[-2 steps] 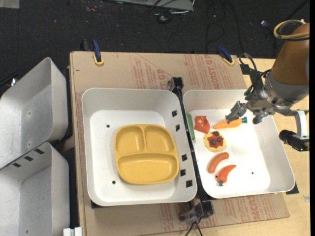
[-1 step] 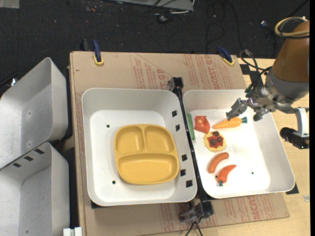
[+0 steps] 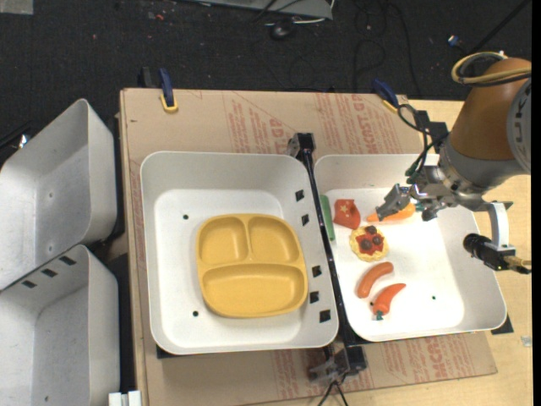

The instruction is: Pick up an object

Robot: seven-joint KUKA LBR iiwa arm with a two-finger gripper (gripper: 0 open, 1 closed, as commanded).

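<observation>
Starting at the left, the left white plastic bin (image 3: 161,227) holds a yellow three-compartment plastic tray (image 3: 251,265) lying flat at its middle, which plays no part in the grasp under way. Across the divider, the right white plastic bin (image 3: 482,307) carries the toy food: a red pepper-shaped piece (image 3: 346,213) near the divider, a small round tart with dark berries (image 3: 369,243) just beside it, then a reddish-orange sausage (image 3: 374,278) and a red-orange chilli (image 3: 387,296) lying close together lower down. The likely target is the slim orange carrot-like piece (image 3: 397,215), in the upper part of this bin; its long axis runs roughly left to right, tilting up toward the right. The two-finger gripper (image 3: 414,200) sits right over it, fingers spread to either side, not visibly clamped. This looks like the closing stage of the approach. The next move calls for squeezing across the narrow width, then lifting straight up clear of the tart.
</observation>
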